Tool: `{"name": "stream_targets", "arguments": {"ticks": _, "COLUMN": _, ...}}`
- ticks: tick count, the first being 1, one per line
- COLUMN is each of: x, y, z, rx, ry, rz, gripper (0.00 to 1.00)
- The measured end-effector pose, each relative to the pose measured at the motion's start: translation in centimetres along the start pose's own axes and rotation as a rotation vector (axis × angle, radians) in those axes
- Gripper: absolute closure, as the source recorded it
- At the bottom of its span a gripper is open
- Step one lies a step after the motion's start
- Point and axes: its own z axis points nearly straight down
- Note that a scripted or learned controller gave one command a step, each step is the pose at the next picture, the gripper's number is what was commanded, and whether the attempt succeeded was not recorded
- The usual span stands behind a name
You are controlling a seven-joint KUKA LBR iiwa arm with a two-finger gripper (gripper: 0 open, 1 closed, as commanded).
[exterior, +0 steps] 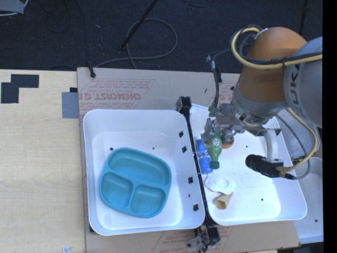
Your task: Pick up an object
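Two white bins sit side by side on a brown cardboard sheet, and the sheet lies on the pale wood counter.

The left bin has one thing in it: a blue plate with three parts, one long part at the back and two small parts at the front. The plate lies flat in the middle of that bin.

The right bin has the small things. They are all close to its left wall. A blue bottle lies just beside the wall. A green bottle is next to it, and the two look like they are touching. A little in front of the bottles is a round white thing. A tan cone lies just in front of that one, very near it. A small orange thing peeks out to the right of the green bottle's top.

The arm comes in from the right and bends down over the right bin. The end effector is low, right at the top end of the green bottle. I cannot tell if it is spread or pressed together, and I cannot tell if it has the bottle.
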Motion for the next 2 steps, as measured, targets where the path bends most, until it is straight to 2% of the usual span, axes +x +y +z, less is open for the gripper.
{"name": "stream_targets", "arguments": {"ticks": 2, "x": 8.5, "y": -0.8, "z": 3.4, "rx": 0.001, "ry": -0.002, "rz": 0.001, "gripper": 1.0}}
